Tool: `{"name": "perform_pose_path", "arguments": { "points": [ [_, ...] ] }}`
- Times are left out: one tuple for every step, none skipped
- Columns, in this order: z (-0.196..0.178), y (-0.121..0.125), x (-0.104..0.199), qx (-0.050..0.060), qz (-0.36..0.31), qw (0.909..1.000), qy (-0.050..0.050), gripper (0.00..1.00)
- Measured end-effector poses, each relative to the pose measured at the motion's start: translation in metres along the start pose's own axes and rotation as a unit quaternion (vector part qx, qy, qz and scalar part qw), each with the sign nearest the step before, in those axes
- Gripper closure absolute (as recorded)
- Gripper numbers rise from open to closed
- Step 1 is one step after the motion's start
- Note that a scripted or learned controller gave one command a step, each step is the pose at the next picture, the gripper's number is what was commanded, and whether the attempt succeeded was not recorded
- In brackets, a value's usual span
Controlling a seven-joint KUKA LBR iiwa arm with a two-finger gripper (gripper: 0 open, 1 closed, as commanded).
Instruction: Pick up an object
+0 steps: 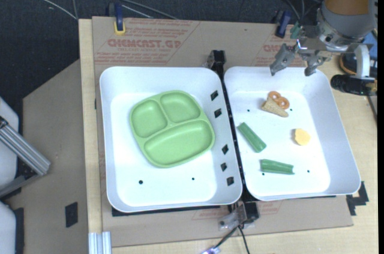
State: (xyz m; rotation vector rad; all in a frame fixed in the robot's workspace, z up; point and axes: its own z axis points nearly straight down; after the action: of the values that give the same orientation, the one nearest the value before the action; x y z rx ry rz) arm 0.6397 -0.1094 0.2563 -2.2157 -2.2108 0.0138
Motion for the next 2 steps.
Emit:
{"name": "perform_pose_path", "arguments": {
  "points": [
    [-0.008, 0.002, 0.000, -0.007, -0.001, 1.0000, -0.001, 0.00],
    [0.055, 0.002, -0.002, -0.004, -0.001, 1.0000, 0.000, 0.00]
  ]
}}
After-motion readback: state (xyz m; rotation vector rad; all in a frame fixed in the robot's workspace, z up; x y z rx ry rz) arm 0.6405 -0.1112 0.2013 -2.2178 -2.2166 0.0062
